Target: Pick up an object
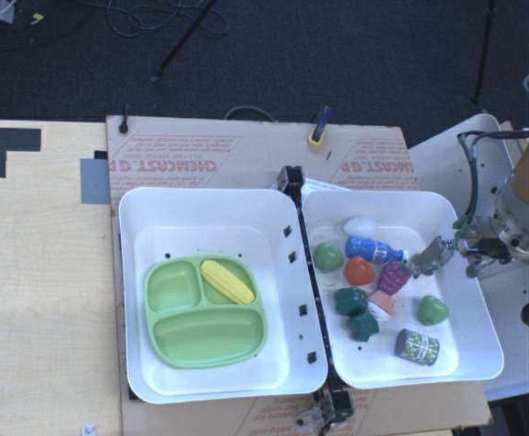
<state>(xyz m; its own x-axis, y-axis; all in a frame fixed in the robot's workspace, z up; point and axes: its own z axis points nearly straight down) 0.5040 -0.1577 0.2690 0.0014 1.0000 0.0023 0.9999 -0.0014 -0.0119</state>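
Lying nearest the camera in the right bin (483, 371), a small can (417, 347) with a green patterned label is resting on its side close to the front wall. Just behind it, a green lime-like fruit (433, 310) is sitting alone toward the right side of the bin floor. Left of these, two dark green pieces (356, 312) are lying one behind the other, touching, with a small pale block with an orange top (381, 305) pressing against their right side. Farther back, an orange-red ball (359, 271) is sitting between a round green ball (328, 258) on its left and a magenta textured piece (393, 278) on its right. Behind them, a blue bottle (372, 249) is lying on its side, and a white egg-shaped piece (360, 227) is resting just beyond it, nearest the rear wall.

Reaching in over the right rim, the gripper (428, 256) is hanging low above the bin, its grey tip pointing left and ending just beside the magenta piece and the cap end of the blue bottle. Whether its fingers are apart or together cannot be told from this angle, and nothing is visibly lying between them.

Occupying the left bin (137, 371), a light green divided plate (205, 334) is lying flat, and a yellow corn cob (227, 282) is resting slantwise in its rear right compartment.

Beyond both bins, a yellow and blue clamp (318, 127) is gripping the far edge of the cardboard sheet (201, 157).
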